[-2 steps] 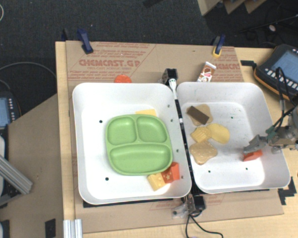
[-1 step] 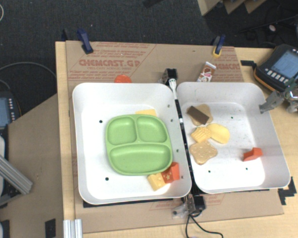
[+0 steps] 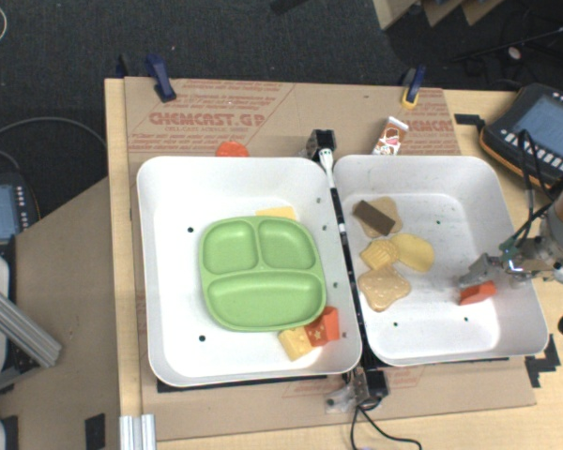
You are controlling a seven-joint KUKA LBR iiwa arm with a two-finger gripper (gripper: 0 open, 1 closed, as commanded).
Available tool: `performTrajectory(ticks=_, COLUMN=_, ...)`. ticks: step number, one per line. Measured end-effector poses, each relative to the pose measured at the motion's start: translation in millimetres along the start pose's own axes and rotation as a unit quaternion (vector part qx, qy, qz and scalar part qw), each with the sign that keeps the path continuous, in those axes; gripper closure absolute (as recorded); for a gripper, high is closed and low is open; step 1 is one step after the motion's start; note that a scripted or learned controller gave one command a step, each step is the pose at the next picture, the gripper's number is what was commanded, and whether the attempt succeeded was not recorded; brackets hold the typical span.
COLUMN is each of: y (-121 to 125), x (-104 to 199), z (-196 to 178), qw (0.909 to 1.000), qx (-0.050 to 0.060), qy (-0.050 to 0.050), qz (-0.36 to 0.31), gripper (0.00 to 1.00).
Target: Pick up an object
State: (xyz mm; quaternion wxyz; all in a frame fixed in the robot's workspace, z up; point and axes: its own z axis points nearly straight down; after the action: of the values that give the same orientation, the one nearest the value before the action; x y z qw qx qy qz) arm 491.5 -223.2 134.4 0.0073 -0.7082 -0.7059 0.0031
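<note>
In the right bin (image 3: 441, 340), a small red block (image 3: 477, 293) lies near the right wall. My gripper (image 3: 483, 274) reaches in from the right edge and hangs low just above and beside that block, seemingly touching its top. Left of it lie a brown piece (image 3: 375, 217), two yellow pieces (image 3: 414, 251) (image 3: 378, 254) and a tan toast-shaped piece (image 3: 385, 291). No object is visibly lifted.
The left bin (image 3: 159, 251) holds a green divided plate (image 3: 262, 273), an orange block (image 3: 325, 326) and a yellow block (image 3: 296, 342) at its front, and a yellow piece (image 3: 277, 214) behind it. A small carton (image 3: 390, 137) lies behind the bins. A control pendant (image 3: 535, 134) sits at far right.
</note>
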Motion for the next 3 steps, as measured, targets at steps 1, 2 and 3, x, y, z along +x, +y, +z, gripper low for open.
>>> performTrajectory(ticks=1, y=33, x=5, z=51, qw=1.0, qx=-0.006, qy=0.003, qz=-0.005, gripper=0.0)
performTrajectory(ticks=2, y=-9, x=3, z=50, qw=1.0, qx=-0.006, qy=0.002, qz=-0.004, gripper=0.0)
performTrajectory(ticks=3, y=-8, x=2, z=39, qw=1.0, qx=-0.008, qy=-0.001, qz=-0.003, gripper=1.0)
